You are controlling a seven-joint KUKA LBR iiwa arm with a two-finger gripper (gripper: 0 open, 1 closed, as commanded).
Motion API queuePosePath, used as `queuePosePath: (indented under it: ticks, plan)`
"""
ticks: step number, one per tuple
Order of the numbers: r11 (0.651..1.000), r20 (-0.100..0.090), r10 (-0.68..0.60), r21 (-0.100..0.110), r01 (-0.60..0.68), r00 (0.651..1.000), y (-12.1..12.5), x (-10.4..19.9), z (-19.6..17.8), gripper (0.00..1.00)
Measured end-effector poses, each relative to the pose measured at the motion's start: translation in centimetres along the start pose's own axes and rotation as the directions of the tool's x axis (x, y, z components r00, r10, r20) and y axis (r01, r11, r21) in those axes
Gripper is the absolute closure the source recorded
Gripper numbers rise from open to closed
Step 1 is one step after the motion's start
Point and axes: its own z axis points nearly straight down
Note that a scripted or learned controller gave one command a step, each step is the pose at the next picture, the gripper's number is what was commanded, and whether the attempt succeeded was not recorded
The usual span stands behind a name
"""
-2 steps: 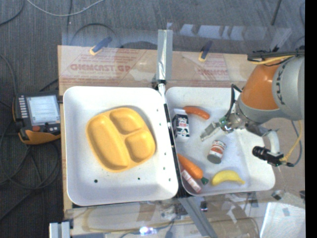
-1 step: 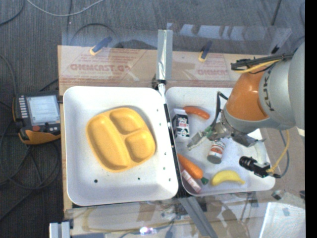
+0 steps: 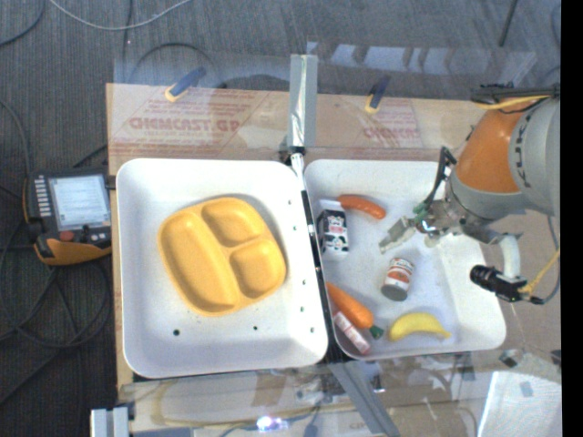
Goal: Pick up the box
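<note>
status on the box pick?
Gripper open, hovering in right bin, holding nothing. Box untouched at bin's left wall. Hot dog beside box; can below gripper.

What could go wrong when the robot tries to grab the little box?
The box sits tight against the bin's left wall, so a finger may not fit beside it. The gripper hangs nearer the can and the sausage, so it might bump one of those on the way.
</note>
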Motion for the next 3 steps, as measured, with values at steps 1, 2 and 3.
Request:
queuePosePath:
  ticks: [1,2,3]
  plan:
    - [1.0,0.009,-0.002,-0.015,0.002,1.0,-1.7,4.6,1.5,0.0]
    - [1.0,-0.001,0.021,-0.015,-0.021,1.0,-1.7,3.6,1.5,0.0]
    - [0.999,0.006,0.046,-0.021,-0.046,0.999,-3.5,4.3,1.5,0.0]
